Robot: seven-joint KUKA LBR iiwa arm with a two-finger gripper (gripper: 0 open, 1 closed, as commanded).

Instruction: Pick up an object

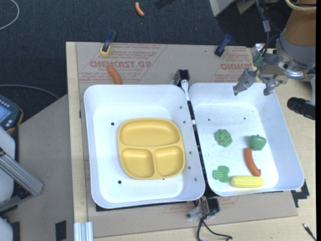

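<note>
Gripper (257,83) hangs released over the right bin's (286,129) far edge, fingers spread, nothing between them. Toy food sits near the front: broccoli (223,137), sausage (252,161), corn (247,182). Probably light, hard, slick plastic; pinch the sausage across its narrow middle.

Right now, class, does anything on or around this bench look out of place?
Yes. Two toy sausages lie outside the bins: one on the cardboard behind the left bin, another on the dark floor beyond the bench. The other toy food sits in the right bin.
</note>
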